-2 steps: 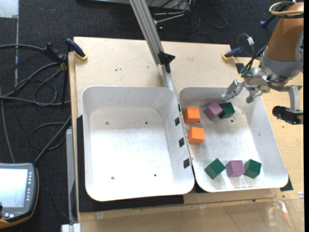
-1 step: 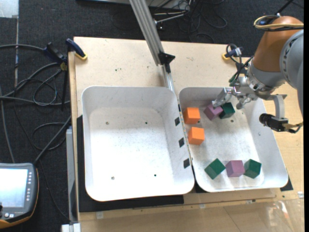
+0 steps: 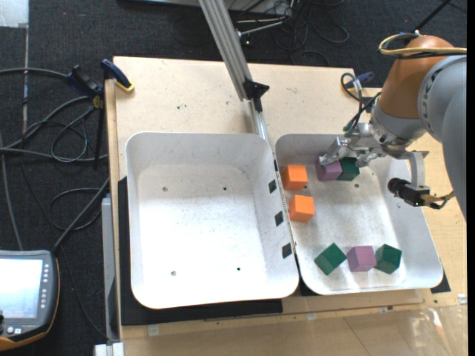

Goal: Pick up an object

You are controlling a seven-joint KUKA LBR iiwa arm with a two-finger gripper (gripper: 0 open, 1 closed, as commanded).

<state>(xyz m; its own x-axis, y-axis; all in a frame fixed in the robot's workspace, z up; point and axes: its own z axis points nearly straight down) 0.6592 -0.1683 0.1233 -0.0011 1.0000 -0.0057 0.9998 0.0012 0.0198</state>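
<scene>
- Hovering at the upper right, the gripper [image 3: 338, 156] sits over a purple block [image 3: 329, 170] and green block [image 3: 349, 170].
- Grip state: cannot tell.
- Two orange blocks [image 3: 296, 176] lie nearby.

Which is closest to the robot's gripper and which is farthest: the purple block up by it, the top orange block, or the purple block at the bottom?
Measured from the gripper in the camera view:
1. Upper purple block, right beside it, near the right bin's top.
2. Top orange block, to its left, by the bin's left wall.
3. Lower purple block, far down, between two green blocks.
</scene>
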